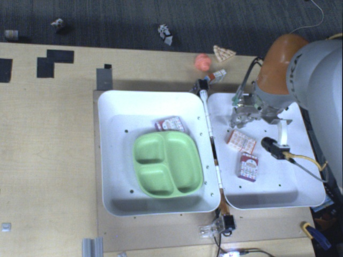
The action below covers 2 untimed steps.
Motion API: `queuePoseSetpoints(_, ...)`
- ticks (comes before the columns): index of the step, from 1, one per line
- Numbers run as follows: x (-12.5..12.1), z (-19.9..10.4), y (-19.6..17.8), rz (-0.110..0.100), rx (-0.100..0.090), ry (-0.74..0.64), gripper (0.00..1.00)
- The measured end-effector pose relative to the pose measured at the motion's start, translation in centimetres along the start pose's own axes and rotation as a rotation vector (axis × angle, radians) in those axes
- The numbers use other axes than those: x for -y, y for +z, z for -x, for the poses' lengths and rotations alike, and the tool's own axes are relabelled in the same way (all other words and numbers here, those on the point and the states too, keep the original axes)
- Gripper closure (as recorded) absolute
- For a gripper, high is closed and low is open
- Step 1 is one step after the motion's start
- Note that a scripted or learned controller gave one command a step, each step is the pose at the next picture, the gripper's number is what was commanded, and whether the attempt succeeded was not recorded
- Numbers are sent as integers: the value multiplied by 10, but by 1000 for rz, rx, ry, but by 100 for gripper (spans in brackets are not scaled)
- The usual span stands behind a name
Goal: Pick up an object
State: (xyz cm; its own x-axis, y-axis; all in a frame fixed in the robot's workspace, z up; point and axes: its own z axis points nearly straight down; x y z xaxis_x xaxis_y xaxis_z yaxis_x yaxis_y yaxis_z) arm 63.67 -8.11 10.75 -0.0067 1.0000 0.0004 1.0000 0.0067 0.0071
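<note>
In the right bin (300, 191) lie two small flat packets: a pale patterned one (240, 141) and a dark red one (248, 167) just below it. My gripper (242, 118) hangs over the upper part of this bin, a little above the pale packet, and nothing shows between its fingers. The left bin (115, 143) holds a green divided tray (167, 163). A red and white packet (170, 123) peeks out from behind the tray's top edge.
On the bench beyond the bins sit a pink ball (202, 62), a pizza-slice toy (223, 53) and a small tube-like item (215, 76). Small bits lie on the dark floor at the back. The arm covers the right bin's upper right corner.
</note>
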Motion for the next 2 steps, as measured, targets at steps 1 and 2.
queuePoseSetpoints(1, 0, 0, 0, 0, 0, 0, 0)
queuePoseSetpoints(2, 46, 8, 21, 0, 1, 4, 0)
